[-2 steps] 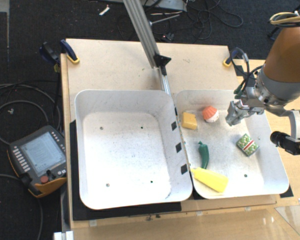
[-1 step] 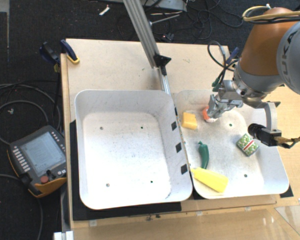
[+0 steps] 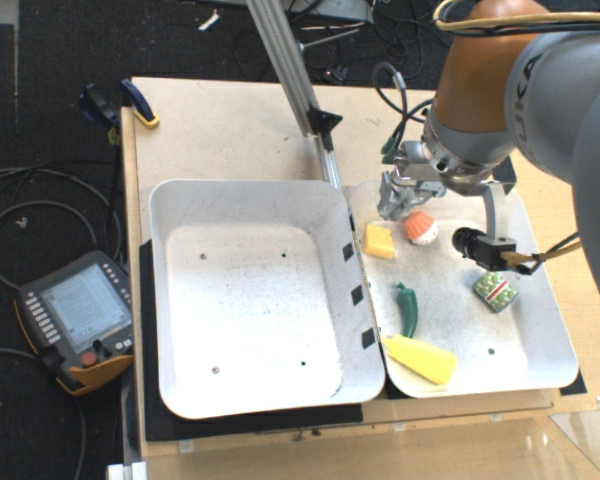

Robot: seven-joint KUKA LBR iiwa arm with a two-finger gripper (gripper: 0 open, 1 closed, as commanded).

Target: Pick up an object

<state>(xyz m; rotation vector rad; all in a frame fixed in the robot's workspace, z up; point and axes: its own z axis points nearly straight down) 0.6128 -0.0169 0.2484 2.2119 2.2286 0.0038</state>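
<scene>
A grey KUKA arm [image 3: 540, 78] with an orange band above the wrist is seen reaching in from the right over the right bin [image 3: 540, 353], one of two shallow white bins set side by side on a pale wooden bench [image 3: 220, 128]. The gripper [image 3: 398, 204] is lowered over the far left corner of the right bin, and whether it is open, closed or gripping anything cannot be told, since the wrist housing covers much of it. Five objects are scattered inside the right bin. A small yellow block [image 3: 379, 241] is placed near the bin's left wall, just below the gripper, and a round orange-and-white object [image 3: 421, 229] lies just beside that block, toward the bin's middle. A green pepper-shaped toy [image 3: 408, 309] is laid along the bin's left side, nearer the camera, and a larger yellow wedge [image 3: 421, 359] rests at the bin's near left corner. A green, red and white patterned cube [image 3: 495, 290] sits toward the bin's right side, next to a black fitting [image 3: 478, 246] carried on the arm. The left bin [image 3: 170, 218] abuts the right bin along its left wall. A handheld control pendant [image 3: 75, 318] is seen on the dark floor, well apart from the right bin, beyond the left bin.
</scene>
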